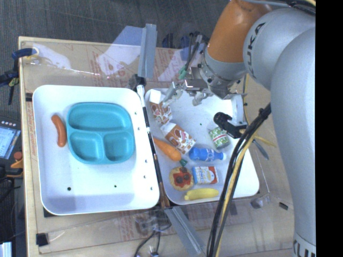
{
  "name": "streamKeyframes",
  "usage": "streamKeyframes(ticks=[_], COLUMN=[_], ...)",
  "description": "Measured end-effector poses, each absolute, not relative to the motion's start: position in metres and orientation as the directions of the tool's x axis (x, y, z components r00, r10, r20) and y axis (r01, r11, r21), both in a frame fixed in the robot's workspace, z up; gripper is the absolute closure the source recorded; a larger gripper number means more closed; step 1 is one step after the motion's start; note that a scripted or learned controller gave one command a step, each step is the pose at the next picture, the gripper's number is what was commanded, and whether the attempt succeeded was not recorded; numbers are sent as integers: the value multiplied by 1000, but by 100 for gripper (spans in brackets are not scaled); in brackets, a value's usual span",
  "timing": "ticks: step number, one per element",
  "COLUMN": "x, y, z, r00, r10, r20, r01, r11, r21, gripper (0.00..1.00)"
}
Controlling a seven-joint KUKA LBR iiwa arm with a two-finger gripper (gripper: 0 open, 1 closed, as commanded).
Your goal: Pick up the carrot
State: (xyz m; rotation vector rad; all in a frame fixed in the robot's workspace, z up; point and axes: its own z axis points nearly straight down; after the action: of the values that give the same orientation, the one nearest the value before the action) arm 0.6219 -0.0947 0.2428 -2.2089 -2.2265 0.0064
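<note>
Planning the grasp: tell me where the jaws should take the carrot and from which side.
Grip the carrot at its thick middle, coming from above, jaws across its width. It lies flat and slanted in the right bin; the carton sits close above it, so mind that side.

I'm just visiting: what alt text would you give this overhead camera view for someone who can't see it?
A grey robot arm's gripper hovers over the far end of the right white bin, apart from the orange carrot lying at the bin's left wall among toy foods. The left white bin holds a blue divided tray and a sausage.
</note>
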Motion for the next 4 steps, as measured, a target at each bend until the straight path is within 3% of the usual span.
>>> streamKeyframes(ticks=[1, 2, 4], x=[581, 543, 550], y=[-116, -131, -133], z=[112, 104, 104], r00=[-142, -102, -104], r10=[990, 995, 995], r20=[-6, -9, -7], r01=[990, 994, 994], r11=[142, 102, 104], r21=[18, 29, 22], gripper=[0, 0, 0])
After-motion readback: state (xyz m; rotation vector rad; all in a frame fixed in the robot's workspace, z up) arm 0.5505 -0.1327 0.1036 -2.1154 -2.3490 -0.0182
